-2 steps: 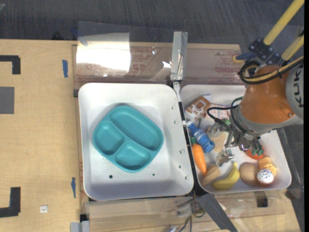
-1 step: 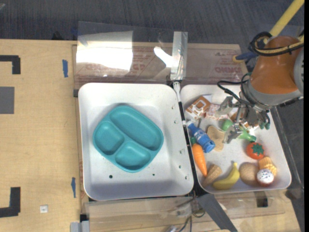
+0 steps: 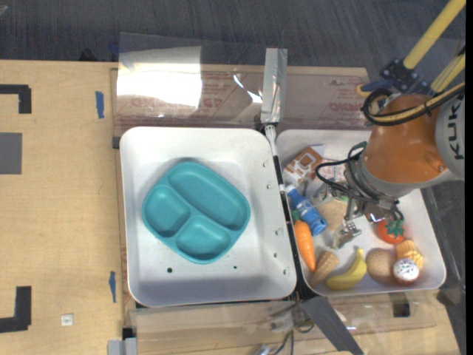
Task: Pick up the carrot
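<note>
Orange and tapered, the carrot (image 3: 304,244) lies in the right bin (image 3: 434,237), against its left wall, to the left of the end effector (image 3: 353,226) and slightly toward the near edge. Its long axis runs roughly near-to-far, tip toward the near side. How wide the end effector stands cannot be told. A banana (image 3: 349,270) lies just below the end effector, beside the carrot's tip.

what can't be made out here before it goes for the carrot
- Gripper, camera view: fingers small and dark against clutter, so open or shut is unclear.
- Right bin floor under the arm: hidden by the orange band.
- Small box: print too small to read.
- Carrot: whether it touches the banana is unclear.
</note>
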Robot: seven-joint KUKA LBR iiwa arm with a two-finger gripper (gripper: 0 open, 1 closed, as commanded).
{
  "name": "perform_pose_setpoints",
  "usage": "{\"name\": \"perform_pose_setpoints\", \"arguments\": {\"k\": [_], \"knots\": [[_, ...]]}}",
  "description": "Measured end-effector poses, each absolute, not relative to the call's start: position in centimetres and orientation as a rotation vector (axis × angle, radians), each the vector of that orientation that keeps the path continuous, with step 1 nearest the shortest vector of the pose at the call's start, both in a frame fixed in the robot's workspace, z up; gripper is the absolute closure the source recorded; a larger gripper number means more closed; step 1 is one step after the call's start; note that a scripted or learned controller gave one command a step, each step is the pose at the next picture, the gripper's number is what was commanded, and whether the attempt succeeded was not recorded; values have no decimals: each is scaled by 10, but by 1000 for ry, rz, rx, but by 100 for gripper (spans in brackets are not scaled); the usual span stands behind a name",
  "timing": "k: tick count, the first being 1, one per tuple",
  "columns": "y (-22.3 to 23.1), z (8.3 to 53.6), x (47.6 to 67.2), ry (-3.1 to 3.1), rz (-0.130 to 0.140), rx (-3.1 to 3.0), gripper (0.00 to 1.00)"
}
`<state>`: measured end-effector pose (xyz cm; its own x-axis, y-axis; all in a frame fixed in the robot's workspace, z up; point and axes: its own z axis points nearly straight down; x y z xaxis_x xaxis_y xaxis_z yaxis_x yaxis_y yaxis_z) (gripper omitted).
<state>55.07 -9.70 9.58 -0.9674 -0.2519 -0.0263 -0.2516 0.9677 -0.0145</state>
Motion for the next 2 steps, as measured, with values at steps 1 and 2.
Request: {"name": "perform_pose_setpoints", "arguments": {"k": [1,2], "knots": [[-149,171,587,3128,-4,-55,0],[-118,98,532,3122,-5,-127,0]]}}
